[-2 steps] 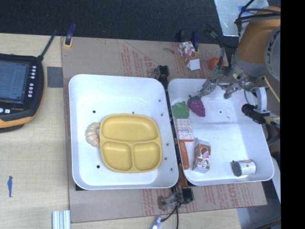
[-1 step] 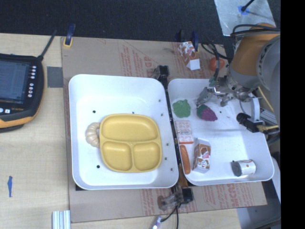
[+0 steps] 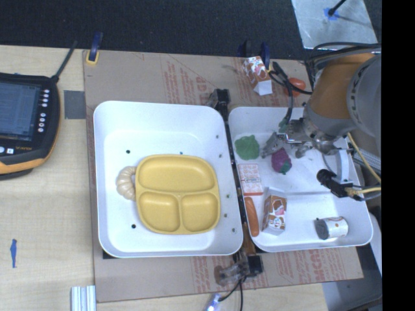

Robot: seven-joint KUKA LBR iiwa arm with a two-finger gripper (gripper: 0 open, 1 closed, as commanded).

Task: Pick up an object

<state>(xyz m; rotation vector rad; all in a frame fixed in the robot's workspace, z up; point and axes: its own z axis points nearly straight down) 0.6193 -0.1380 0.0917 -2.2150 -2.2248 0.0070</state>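
Upper right bin: gripper low, fingers apparently spread, directly above purple object; green object just left.

A brown cardboard sheet covers the pale wooden worktop under and around the jaws. Far to the left of the jaws, at the worktop's edge, lies a black and orange control tablet, its cable running off behind it. A strip of grey tape sits just beside the tablet, on the side nearer the jaws. Behind and well left of the jaws, a blue clamp grips the sheet's corner. A black clip stands left of the jaws, between the two bins' far corners. A white paper lies on the dark floor behind the jaws.
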